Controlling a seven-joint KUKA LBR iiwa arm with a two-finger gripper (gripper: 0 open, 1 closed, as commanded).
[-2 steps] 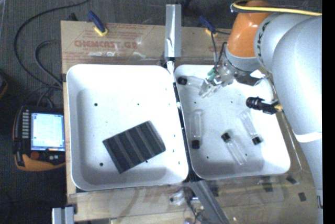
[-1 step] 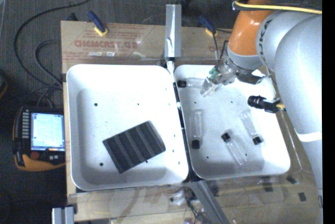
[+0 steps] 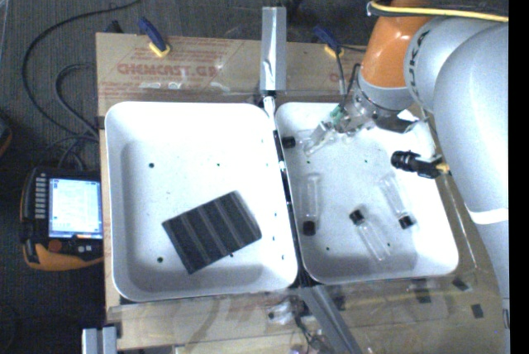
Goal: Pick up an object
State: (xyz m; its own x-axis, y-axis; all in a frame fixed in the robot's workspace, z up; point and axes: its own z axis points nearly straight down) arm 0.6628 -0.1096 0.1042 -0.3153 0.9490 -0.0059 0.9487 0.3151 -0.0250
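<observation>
On a cardboard-backed bench (image 3: pixel 165 67), the gripper (image 3: pixel 324 134) hangs near the right bin's (image 3: pixel 430 261) far-left corner, seemingly clasping a clear vial (image 3: pixel 314 137), three vials (image 3: pixel 311 197) lying below.

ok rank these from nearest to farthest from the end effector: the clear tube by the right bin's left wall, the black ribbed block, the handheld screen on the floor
From the end effector, at the top of the right bin:
1. Clear tube, just below it, along that bin's left wall.
2. Black ribbed block, across the divider in the left bin.
3. Handheld screen, on the floor at the far left.
</observation>
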